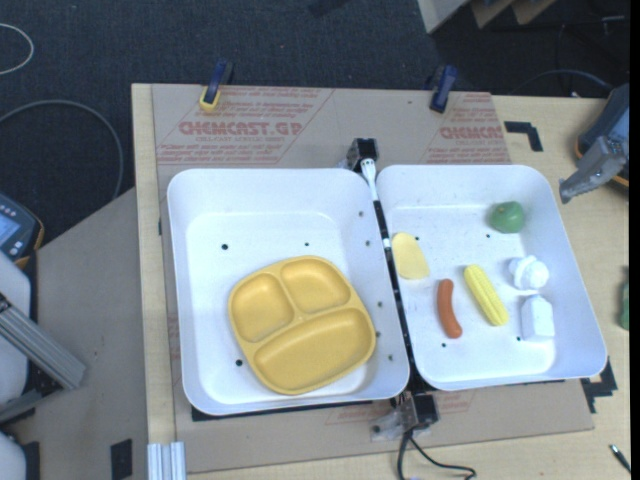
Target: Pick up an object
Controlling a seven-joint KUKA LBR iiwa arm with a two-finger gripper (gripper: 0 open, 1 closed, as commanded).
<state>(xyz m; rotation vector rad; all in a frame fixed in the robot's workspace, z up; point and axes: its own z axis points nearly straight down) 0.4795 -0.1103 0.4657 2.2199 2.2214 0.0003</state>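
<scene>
Board print (238,126) reads "CHEMCAST GP", repeated, partly cut off by right bin (560,358) | gripper (603,163) cropped at edge, openness cannot tell | white items (531,293) indistinct

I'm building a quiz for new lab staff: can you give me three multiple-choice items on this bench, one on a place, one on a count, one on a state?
1. Where does the yellow divided plate lie?
A. left bin
B. right bin
C. on the floor

2. How many compartments does the plate have?
A. two
B. three
C. five

3. How does the claw stand to the things in the right bin?
A. touching the orange sausage
B. lifting the yellow corn cob
C. apart from them, at the bin's far right corner

Answers: 1 A, it sits inside the left bin. 2 B, two small and one large. 3 C, it is beyond the rim, past the green piece.
</scene>
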